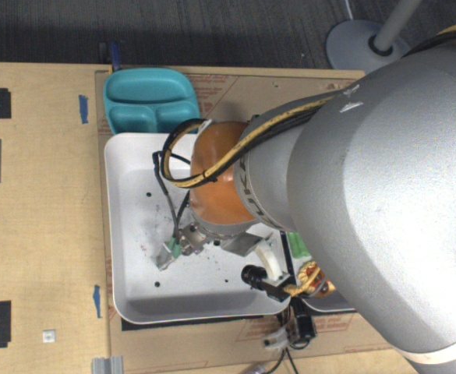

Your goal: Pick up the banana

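While the arm [352, 209] leans across both bins, the gripper [169, 253] sits low over the floor of the left bin [126, 209]. Whether it is wide or narrow cannot be told. The banana's place cannot be told either, since the arm covers much of both bins. Judged by kind, a banana is light, curved, smooth-skinned and easily bruised; it is best taken across its middle. A teal tray [150, 100] lies beyond the gripper. No writing is legible.

Arm [352, 201] over white bin [130, 209] — teal tray [150, 100] behind.
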